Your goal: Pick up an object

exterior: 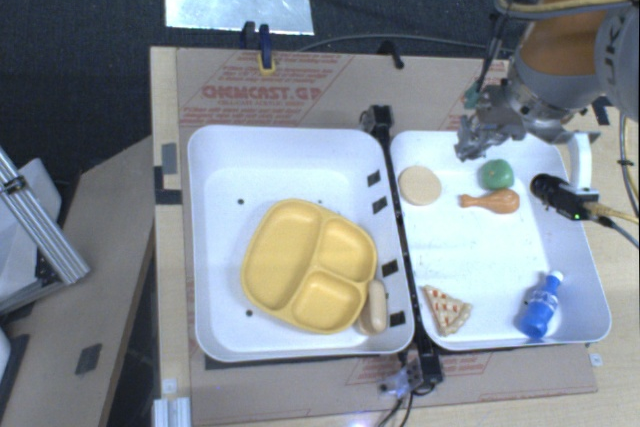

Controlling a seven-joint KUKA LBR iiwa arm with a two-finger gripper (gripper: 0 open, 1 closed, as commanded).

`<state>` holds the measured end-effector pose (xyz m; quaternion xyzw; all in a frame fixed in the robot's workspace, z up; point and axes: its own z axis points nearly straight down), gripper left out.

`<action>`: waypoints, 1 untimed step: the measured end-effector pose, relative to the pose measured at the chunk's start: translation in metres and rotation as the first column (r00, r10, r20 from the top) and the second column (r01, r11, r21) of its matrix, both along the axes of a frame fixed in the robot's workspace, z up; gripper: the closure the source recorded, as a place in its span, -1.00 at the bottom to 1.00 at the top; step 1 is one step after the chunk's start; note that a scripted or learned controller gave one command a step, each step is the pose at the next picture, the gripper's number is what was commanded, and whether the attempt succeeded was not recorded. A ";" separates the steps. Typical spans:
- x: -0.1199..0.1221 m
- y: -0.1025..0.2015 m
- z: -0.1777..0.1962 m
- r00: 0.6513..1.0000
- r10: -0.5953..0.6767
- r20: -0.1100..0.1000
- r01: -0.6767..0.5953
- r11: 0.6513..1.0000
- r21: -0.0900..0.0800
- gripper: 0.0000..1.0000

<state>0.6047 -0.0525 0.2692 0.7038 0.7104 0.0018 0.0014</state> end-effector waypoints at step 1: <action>0.011 0.049 -0.020 1.000 0.000 -0.004 0.000 1.000 0.001 1.00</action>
